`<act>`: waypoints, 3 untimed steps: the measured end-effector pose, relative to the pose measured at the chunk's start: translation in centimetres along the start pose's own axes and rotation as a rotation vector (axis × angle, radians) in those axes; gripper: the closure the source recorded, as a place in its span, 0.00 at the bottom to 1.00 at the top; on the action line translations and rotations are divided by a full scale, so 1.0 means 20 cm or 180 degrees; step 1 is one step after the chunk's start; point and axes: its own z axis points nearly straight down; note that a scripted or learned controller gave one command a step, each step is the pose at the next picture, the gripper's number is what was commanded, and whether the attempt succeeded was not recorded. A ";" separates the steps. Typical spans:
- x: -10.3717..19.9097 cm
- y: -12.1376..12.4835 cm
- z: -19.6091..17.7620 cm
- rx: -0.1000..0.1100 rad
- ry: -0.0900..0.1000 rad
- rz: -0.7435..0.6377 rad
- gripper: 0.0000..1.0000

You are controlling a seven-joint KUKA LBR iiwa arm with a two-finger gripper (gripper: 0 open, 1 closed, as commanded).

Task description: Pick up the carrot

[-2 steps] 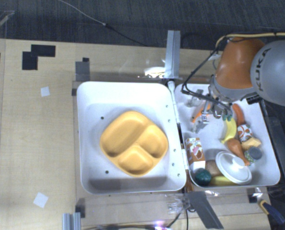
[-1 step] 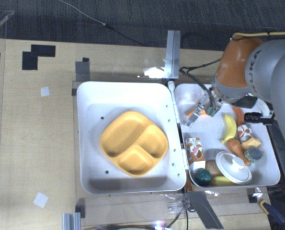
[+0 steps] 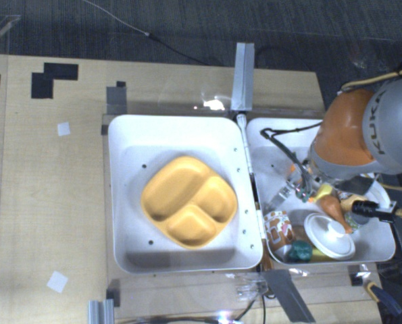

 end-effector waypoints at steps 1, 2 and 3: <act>-0.35 0.13 -0.10 0.0008 0.0005 0.0514 0.00; -0.11 0.08 0.01 0.0007 0.0005 0.1107 0.00; -0.12 0.10 -0.06 -0.0019 -0.0015 0.1079 1.00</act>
